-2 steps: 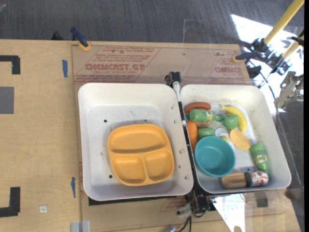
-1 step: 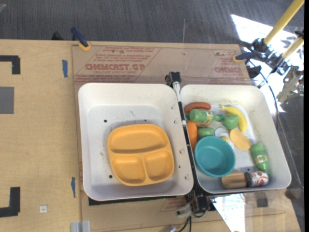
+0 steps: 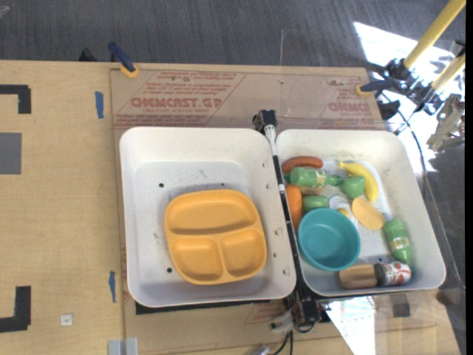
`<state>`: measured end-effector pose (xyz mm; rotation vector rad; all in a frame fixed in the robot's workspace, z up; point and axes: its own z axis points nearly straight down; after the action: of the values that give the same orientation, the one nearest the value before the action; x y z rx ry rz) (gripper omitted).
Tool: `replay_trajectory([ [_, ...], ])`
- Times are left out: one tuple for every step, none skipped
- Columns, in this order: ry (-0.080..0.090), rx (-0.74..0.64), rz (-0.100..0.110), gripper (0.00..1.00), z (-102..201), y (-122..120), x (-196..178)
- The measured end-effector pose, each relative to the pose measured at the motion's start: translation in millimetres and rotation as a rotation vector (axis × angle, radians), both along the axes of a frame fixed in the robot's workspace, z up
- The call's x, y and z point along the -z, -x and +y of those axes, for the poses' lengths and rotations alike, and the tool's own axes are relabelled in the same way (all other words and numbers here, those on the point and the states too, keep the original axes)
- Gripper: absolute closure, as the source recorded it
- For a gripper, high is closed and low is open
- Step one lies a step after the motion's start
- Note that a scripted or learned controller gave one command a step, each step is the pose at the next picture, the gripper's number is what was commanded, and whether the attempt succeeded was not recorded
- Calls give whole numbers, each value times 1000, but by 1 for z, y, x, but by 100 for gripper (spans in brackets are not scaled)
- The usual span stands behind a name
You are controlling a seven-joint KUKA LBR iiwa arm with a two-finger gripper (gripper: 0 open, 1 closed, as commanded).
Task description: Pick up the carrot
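Two shallow white bins sit side by side on the tabletop [image 3: 59,198], the left bin [image 3: 140,198] holding a yellow divided plate [image 3: 215,235] with three compartments, lying flat near its middle. The right bin [image 3: 417,198] is crowded: the carrot [image 3: 294,203] lies against its left wall, just beside the clamp joining the bins, with its lower end touching the rim of a teal bowl [image 3: 328,238]. Above the carrot rests a red sausage [image 3: 303,163], and a green vegetable [image 3: 307,177] lies just below that. A banana [image 3: 361,176] curves near the far right corner, with a pale yellow slice [image 3: 367,214] beside the bowl and a green bottle [image 3: 397,235] near the right wall. A brown cylinder with a red and white end [image 3: 373,274] lies along the near wall. The hand's state cannot be told here.
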<state>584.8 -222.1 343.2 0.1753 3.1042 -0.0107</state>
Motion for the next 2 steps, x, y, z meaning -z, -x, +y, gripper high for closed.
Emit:
replay_trajectory([
  [4, 1, -13, 100, 0, -2, -13],
  [9, 2, -25, 100, -1, -5, -26],
])
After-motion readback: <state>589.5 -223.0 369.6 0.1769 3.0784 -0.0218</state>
